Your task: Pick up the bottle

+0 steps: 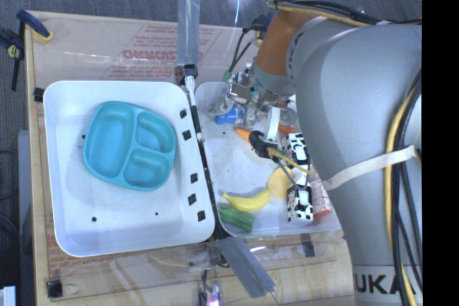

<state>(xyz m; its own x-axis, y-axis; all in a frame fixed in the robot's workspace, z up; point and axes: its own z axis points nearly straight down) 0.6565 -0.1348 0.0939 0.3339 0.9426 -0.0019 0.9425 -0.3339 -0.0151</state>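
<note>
Reaching in from the right, the gripper (244, 102) hangs low over the far end of the right bin (219, 154); whether it grips anything cannot be told. Just under it lies something blue (228, 116), perhaps the bottle, too hidden to be sure. Nearer lie a banana (246, 201) and a green vegetable (235, 217). A blue divided plate (130, 145) sits in the left bin (64, 218).

Two white bins: left bin (61, 226), right bin (215, 154). One blue divided plate (129, 145), three compartments, in left bin. In right bin: one banana (246, 201), one green vegetable (235, 218), one yellow round fruit (280, 183), two black-and-white spotted items (300, 206), one small blue item (226, 116). One arm (358, 118).
</note>
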